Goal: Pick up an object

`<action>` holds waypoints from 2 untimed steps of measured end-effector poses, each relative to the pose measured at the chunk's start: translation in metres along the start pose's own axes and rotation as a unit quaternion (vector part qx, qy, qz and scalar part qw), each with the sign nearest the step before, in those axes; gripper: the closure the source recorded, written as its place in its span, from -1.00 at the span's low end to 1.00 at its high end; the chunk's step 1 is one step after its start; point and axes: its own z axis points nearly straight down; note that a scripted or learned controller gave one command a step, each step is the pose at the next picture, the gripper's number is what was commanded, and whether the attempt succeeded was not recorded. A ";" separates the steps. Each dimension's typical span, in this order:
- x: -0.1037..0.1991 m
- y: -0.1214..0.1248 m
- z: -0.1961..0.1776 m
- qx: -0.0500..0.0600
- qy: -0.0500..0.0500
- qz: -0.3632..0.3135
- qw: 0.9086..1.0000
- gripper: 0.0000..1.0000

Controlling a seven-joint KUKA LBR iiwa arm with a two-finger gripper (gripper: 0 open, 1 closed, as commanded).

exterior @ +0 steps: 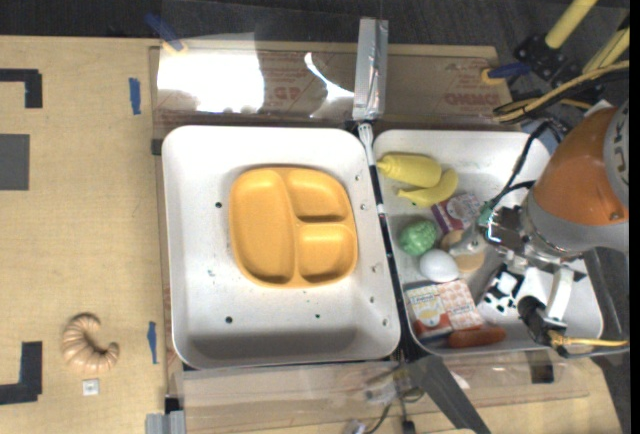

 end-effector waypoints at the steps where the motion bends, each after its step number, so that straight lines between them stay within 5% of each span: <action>1: 0.066 -0.013 -0.078 0.025 -0.003 -0.040 0.999 -1.00; 2: 0.026 0.060 0.023 0.023 -0.004 -0.042 0.999 -1.00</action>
